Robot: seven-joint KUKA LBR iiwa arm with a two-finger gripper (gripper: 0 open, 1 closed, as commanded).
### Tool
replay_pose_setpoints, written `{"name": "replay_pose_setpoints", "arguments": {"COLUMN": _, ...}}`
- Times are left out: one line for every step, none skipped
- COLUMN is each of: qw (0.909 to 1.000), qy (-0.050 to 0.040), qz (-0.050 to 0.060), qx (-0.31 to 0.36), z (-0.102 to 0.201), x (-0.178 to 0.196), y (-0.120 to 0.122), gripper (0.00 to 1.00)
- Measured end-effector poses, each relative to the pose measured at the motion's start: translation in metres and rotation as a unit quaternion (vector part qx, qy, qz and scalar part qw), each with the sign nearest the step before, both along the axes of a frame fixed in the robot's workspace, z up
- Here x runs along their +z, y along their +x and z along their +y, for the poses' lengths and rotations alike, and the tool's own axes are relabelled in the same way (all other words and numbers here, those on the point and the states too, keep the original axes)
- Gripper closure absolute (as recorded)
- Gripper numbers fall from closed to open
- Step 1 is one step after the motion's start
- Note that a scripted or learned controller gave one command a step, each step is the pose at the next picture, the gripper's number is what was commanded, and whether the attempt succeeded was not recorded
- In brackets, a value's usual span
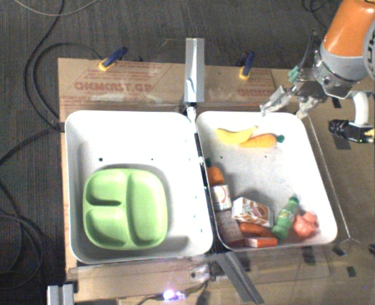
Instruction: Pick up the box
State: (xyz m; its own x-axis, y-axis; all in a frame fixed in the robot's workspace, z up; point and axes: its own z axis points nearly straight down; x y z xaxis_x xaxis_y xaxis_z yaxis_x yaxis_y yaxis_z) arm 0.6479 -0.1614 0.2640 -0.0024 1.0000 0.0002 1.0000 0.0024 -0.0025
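Arm: we are viewing 1 grey arm with an orange band, reaching in from the right and hanging above the far right corner of the right bin.
Jaws: we are reading the gripper as spread open and gripping nothing; 1 pale finger is pointing left over the bin's far rim, the other sits just beside it.
Box: we are finding the box, white with an orange-brown print, lying flat in the near half of the right bin, well apart from the gripper.
Neighbours: we are noting a green bottle just to its right, a small can near its left, and an orange packet at its near side; a banana and a carrot are lying at the far end.
Left bin: we are seeing a green divided plate in the left bin.
Long axis: we are judging the box's long axis to run from far-left to near-right, slanting across the bin.
Step in hand: we are judging the approach as not yet begun.
Doing it well: we are advising a travel toward the near end, jaws turned to close across the short side, descending between can and bottle without nudging either.
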Motion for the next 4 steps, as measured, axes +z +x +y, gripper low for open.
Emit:
{"name": "replay_pose_setpoints", "arguments": {"qw": 1.0, "qy": -0.001, "qz": -0.005, "qx": 0.002, "z": 0.016, "x": -0.15, "y": 0.022, "gripper": 0.0}}
{"name": "replay_pose_setpoints", "arguments": {"qw": 0.9997, "qy": -0.0015, "qz": -0.006, "qx": 0.025, "z": 0.017, "x": -0.173, "y": -0.056, "gripper": 0.0}}
{"name": "replay_pose_setpoints", "arguments": {"qw": 0.9999, "qy": -0.0024, "qz": -0.008, "qx": 0.013, "z": 0.033, "x": -0.173, "y": -0.133, "gripper": 0.0}}
{"name": "replay_pose_setpoints", "arguments": {"qw": 0.9954, "qy": -0.0028, "qz": -0.008, "qx": -0.095, "z": 0.013, "x": -0.174, "y": -0.022, "gripper": 0.0}}
